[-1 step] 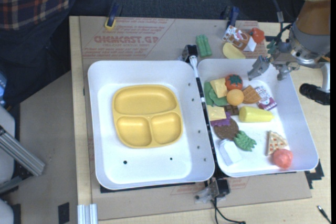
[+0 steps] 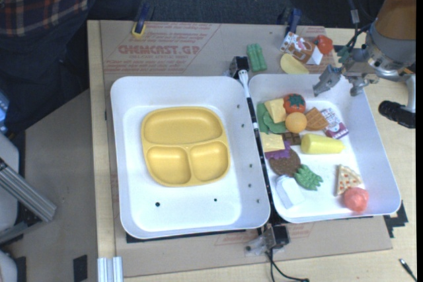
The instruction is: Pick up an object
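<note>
My gripper (image 2: 341, 84) hangs over the far rim of the right bin (image 2: 380, 142), open, with nothing between its fingers. Below and to its left lie toy foods: a red tomato (image 2: 295, 102), an orange (image 2: 296, 121), a yellow block (image 2: 274, 110), a waffle piece (image 2: 316, 119) and a purple packet (image 2: 334, 124). Nearer the front are a yellow cylinder (image 2: 322, 143), a brown-purple cluster (image 2: 284, 160), a green spiky piece (image 2: 308, 176), a pizza slice (image 2: 347, 178) and a red ball (image 2: 355, 199).
The left bin (image 2: 125, 142) holds a yellow three-compartment tray (image 2: 186, 144). Behind the right bin, on the bench, lie a green piece (image 2: 256, 57), a yellow banana shape (image 2: 293, 65) and a snack packet (image 2: 301, 46). The arm (image 2: 396, 30) stands at the far right.
</note>
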